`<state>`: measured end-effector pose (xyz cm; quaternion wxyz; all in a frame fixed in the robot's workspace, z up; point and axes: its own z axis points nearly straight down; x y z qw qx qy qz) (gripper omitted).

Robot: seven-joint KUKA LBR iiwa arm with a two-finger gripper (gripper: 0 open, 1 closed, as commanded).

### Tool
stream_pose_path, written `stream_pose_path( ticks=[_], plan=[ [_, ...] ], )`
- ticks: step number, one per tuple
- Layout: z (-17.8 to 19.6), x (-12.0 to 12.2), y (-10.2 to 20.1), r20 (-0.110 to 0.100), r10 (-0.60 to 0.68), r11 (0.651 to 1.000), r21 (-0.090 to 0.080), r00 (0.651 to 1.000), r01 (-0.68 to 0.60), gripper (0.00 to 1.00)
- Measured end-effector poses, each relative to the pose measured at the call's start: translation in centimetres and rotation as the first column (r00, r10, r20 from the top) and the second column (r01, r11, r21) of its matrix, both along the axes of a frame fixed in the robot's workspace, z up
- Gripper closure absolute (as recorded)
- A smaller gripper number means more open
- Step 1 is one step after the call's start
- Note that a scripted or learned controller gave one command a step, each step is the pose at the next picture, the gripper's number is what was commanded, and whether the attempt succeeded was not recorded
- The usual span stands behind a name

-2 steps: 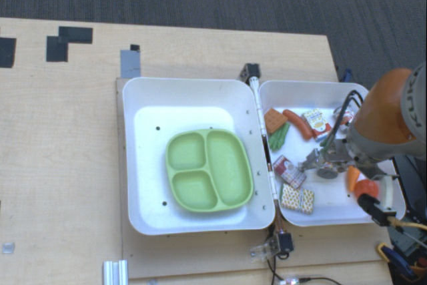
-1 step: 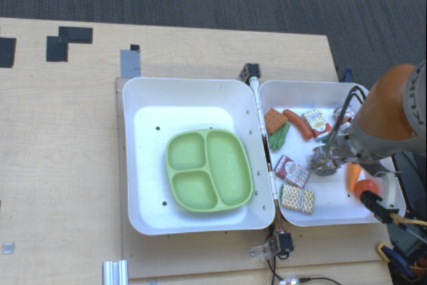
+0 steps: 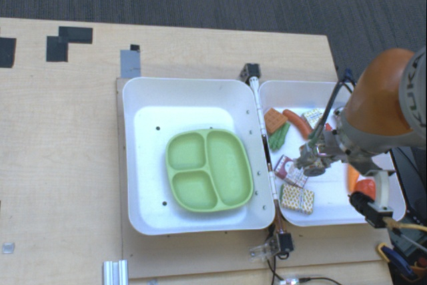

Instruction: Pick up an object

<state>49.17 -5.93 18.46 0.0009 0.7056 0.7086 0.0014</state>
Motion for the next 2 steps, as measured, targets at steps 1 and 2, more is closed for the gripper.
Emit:
stream_pose_path(
  ticks=[1,2],
  plan=[
    [0.0,3.4,4.9,-0.001,0.0,1.0,0.0,1.0,0.0,1.0],
    [2.3,-0.5,5.0,-0.002,-0.002,1.0,0.001,1.0,0.002,1.0]
  ],
)
